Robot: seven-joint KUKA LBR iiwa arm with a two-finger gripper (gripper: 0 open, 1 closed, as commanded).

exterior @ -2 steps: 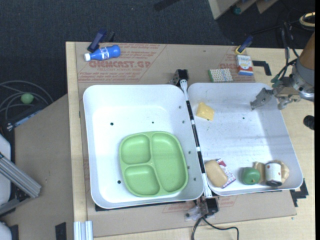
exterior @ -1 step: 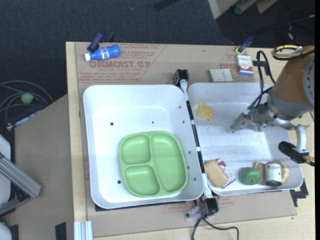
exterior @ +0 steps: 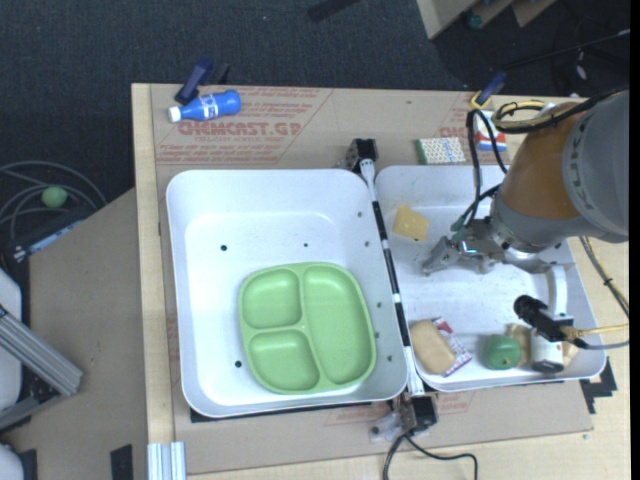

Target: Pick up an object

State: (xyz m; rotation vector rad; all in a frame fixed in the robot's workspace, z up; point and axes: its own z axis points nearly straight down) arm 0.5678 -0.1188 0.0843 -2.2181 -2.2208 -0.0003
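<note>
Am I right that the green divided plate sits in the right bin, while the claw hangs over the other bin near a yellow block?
Not quite. In the camera view the green divided plate lies in the left bin, not the right one. The claw is over the right bin, near the yellow block; that part holds.

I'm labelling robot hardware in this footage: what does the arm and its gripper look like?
The arm is a thick, rounded grey body with a wide orange band above the wrist. Black cables loop beside the band, along with a thin yellow one. The wrist narrows to a pale grey metal section, and the gripper is a small, dull grey metal two-finger piece.
</note>
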